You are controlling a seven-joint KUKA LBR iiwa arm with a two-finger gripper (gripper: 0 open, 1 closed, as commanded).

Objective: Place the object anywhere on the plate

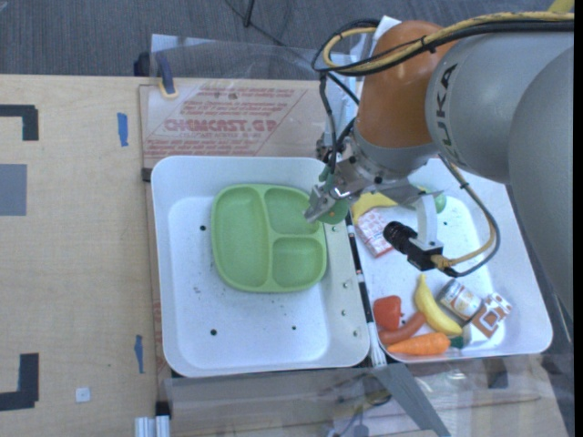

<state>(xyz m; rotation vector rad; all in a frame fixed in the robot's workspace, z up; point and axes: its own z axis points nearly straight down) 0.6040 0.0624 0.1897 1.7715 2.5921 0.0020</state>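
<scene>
Lying at the near end of the right bin (537,330), a carrot (421,344) and banana (435,308), green plate (264,237) seen in the left bin (182,271), claw (324,206) poised over its right rim, a green object (335,211) seemingly pinched, its long axis unclear, desk (73,244) beyond.

Banana (435,307), carrot (418,344), red pepper (387,310) in right bin (526,271), cardboard sheet (228,121) behind

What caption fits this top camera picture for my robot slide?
Robot gripper hovers at the green plate's edge, toy food waiting in the right bin.
</scene>
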